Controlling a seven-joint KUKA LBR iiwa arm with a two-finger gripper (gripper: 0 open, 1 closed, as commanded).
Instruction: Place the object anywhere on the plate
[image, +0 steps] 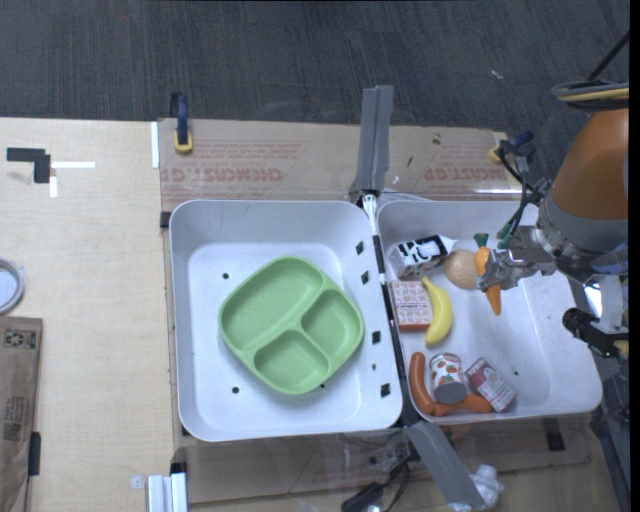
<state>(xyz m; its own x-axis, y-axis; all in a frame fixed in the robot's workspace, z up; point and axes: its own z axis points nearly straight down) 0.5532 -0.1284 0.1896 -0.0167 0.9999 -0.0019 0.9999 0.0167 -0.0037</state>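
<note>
- Two-finger gripper (497, 272), right-centre of frame, over the right white bin (560, 395). Small orange carrot-shaped toy w/ green top (491, 276) sits at its tip, hanging point-down. Looks clamped on the carrot, but the fingers are small & partly hidden, so not 100% sure.
- Carrot = task's thing as I judge it. It's above the right bin's upper part, just beside a round beige onion-like ball (461, 269), well apart from the plate.
- Grey arm w/ orange band (600, 160) comes in from upper right.
- Other stuff in right bin: black-and-white carton (420, 254) upper left; small pink-red box (408, 303) under it; yellow plastic banana (438, 312) beside that; red sausage-shaped toy (423, 391), small printed can (444, 371) & red-white packet (491, 385) near bottom edge.
- Light green three-compartment plastic plate (290, 325) lies centre of left white bin (200, 300), nothing on it.
- Grey divider bar (376, 140) runs between the bins at top.
- Risks, my guess:
  - Grip seems near the carrot's top, so it could swing or slip out on the move left.
  - Low carry → tip may catch the bin walls btwn the two bins.
  - Early release → drops on bin floor, not plate.
  - Tapered shape may roll off a plate ridge.
</note>
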